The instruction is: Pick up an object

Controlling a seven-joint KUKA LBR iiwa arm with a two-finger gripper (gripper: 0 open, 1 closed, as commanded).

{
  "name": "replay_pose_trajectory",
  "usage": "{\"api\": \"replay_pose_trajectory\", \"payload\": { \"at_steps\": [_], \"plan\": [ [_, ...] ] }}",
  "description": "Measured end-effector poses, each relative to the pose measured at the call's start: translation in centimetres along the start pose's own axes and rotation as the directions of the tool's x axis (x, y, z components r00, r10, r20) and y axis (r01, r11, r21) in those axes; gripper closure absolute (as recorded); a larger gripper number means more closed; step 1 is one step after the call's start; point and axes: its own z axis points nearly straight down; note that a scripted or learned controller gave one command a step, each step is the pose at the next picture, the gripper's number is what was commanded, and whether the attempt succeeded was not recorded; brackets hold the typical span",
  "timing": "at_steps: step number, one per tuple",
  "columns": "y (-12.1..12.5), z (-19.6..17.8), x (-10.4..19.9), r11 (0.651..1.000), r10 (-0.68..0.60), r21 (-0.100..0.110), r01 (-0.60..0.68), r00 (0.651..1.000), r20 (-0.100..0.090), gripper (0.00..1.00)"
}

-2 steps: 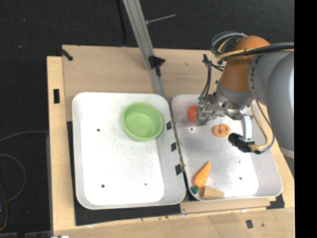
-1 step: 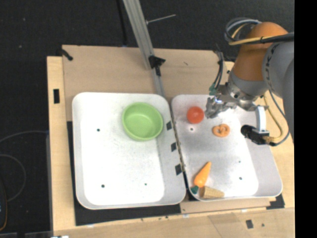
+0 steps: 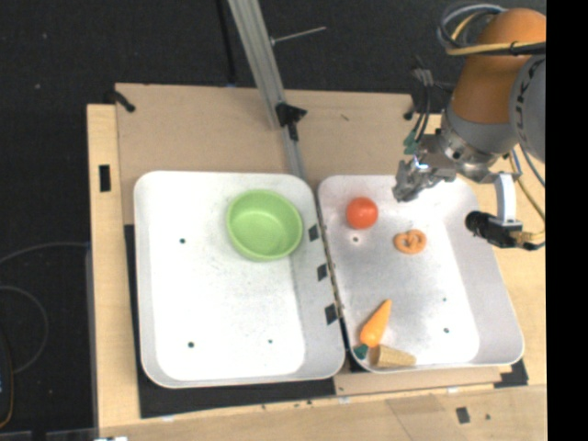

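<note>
While the gripper [image 3: 407, 189] hangs over the right bin's [image 3: 478, 274] far edge, nothing is lifted.
Finger state: cannot tell. Tomato [image 3: 362, 213] and pretzel [image 3: 410, 241] lie just nearby; carrot [image 3: 375, 323] at near-left corner; green bowl [image 3: 265, 225] in left bin [image 3: 175, 292].

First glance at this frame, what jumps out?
The green bowl stands out most, sitting alone toward the back of the left bin. Next come the orange pieces in the right bin: a ball and a small ring-shaped thing near the back, with a toy carrot and a cone at the front edge. The gripper hangs over the right bin's back edge, close to the ball.
</note>
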Motion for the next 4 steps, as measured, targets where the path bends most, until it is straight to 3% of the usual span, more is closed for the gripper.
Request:
{"api": "replay_pose_trajectory", "payload": {
  "at_steps": [2,4],
  "plan": [
    [0.8,-0.2,10.2,1.000,-0.004,0.008,0.004,1.000,-0.003,1.00],
    [4.3,0.6,20.6,1.000,-0.005,0.005,0.005,1.000,-0.003,1.00]
  ]
}}
